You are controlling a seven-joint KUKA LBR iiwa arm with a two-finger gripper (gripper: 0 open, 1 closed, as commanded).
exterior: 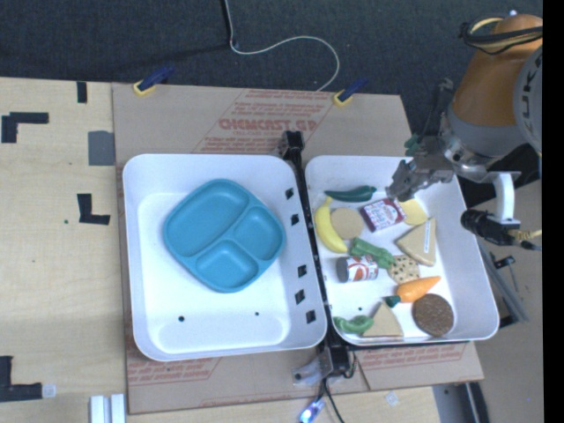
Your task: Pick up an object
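A small purple-and-white snack packet (382, 212) lies in the upper part of the right white bin (476, 280), just below and left of the dark two-finger gripper (404, 183), which hangs over the bin's top edge; whether it is clenched or released cannot be told. A yellow toy banana (327, 228), green pepper (350, 194) and orange carrot (415, 288) lie around it. A blue divided plastic plate (224, 233) sits in the left white bin (150, 315).

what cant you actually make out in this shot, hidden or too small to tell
- Gripper: in the camera view it is small and dark over the right bin, so the finger gap cannot be read.
- Yellow item: partly under the gripper, identity unclear.
- Small packet: label print too small to read.
- Arm: cut off by the top and right edges.
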